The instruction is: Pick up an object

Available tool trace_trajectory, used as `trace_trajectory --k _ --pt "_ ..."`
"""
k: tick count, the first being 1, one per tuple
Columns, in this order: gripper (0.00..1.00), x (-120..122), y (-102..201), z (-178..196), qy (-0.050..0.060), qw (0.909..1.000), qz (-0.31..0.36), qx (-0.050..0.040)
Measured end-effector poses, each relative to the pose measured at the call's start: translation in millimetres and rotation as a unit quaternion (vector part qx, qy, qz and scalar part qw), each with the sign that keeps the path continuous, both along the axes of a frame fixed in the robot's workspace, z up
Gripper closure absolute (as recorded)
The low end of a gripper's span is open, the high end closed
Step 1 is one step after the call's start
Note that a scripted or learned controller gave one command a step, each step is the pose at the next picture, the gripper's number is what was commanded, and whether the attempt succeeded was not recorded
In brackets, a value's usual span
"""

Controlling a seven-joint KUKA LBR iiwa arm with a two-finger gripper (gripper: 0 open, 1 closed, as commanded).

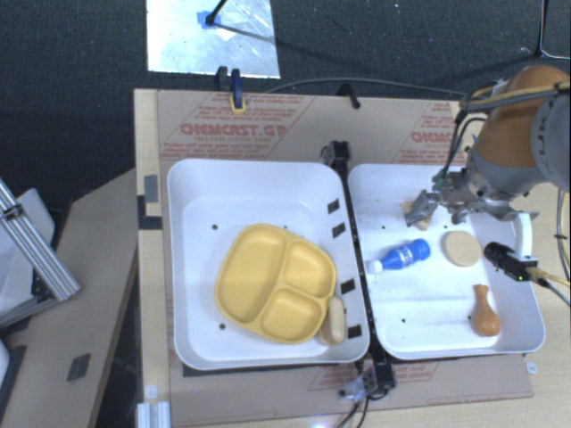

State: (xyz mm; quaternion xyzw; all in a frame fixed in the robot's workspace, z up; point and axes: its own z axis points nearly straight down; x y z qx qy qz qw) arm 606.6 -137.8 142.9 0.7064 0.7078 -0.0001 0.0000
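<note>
Grey arm: reaches in from the right, its orange band (pixel 533 80) high above the wrist, with the gripper (pixel 421 209) low over the right bin (pixel 384 185), near that bin's upper middle.
Gripper state: cannot tell; the fingertips are too small and blurred against the white floor to judge, and nothing shows clearly between them.
Blue bottle (pixel 401 256): lies on its side just below the gripper, slightly to its left, cap end pointing toward the divider between the bins.
Tan disc (pixel 462 247): flat on the bin floor, below and to the right of the gripper, just beside the bottle's blue end.
Orange drumstick-shaped toy (pixel 484 311): well below and right of the gripper, near the right bin's lower right corner.
Left bin (pixel 192 239): well to the gripper's left; holds a yellow divided tray (pixel 276 281).
Beige oval piece (pixel 334 320): touches the tray's lower right edge, far below and left of the gripper.
</note>
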Motion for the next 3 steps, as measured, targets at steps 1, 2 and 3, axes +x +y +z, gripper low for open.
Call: trace_trajectory --k 1,2,3 --pt "1.00 1.3 -0.4 12.9 -0.002 1.0000 0.000 -0.0005" --pt "1.00 13.0 -0.3 64.5 -0.004 1.0000 0.002 -0.0007" --pt "1.00 14.3 -0.5 109.4 -0.003 1.0000 0.002 -0.0006"
